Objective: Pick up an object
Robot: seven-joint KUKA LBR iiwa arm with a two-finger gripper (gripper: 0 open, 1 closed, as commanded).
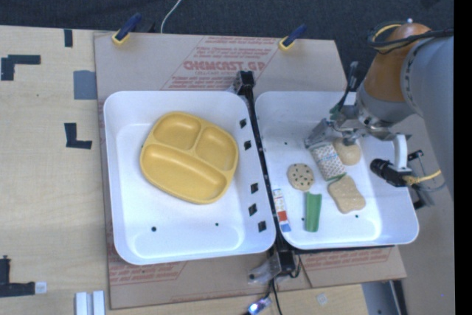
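Note:
The right bin (280, 108) holds several small items. A round speckled cookie (300, 175) lies beside a grey patterned packet (328, 161). A small tan lump (349, 153) sits to the packet's right, a tan bread-like piece (346, 195) lies below it, and a green stick (313, 212) lies near the front. My gripper (333, 138) hangs low over the top end of the packet, next to the tan lump. Its fingers look open, with nothing lifted between them.
In the left bin (122, 232) rests a yellow divided plate (190, 156). A black divider with clips (254, 158) runs between the bins. The grey arm with its orange band (391, 63) reaches in from the right over the right bin's far corner.

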